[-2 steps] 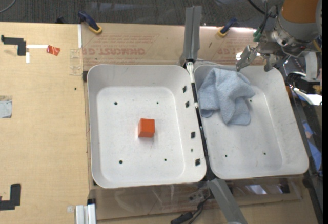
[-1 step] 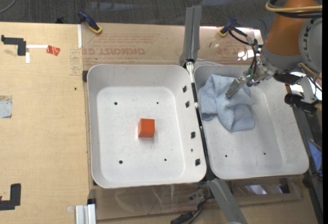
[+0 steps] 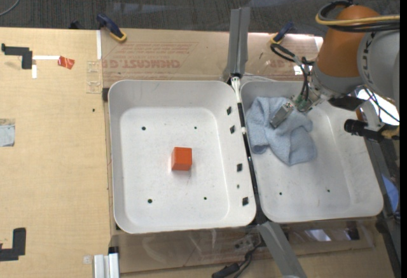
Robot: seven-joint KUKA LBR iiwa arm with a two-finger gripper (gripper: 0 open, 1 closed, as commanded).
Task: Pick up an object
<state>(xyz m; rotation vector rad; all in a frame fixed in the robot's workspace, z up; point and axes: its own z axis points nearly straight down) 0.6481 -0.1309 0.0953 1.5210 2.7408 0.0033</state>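
Camera view is showing the arm [image 3: 356, 48] reaching in from the right and leaning over the right bin [image 3: 331, 187], its jaws [image 3: 284, 114] sitting low on a crumpled blue cloth [image 3: 280, 133] at that bin's upper left. The arm is probably angled down like this to try for the cloth, the nearest thing to pick. The jaws are touching the cloth's top, but whether they are spread or pinching fabric I cannot tell. An orange block [image 3: 182, 159] is lying alone, well apart, in the left bin [image 3: 127, 207].
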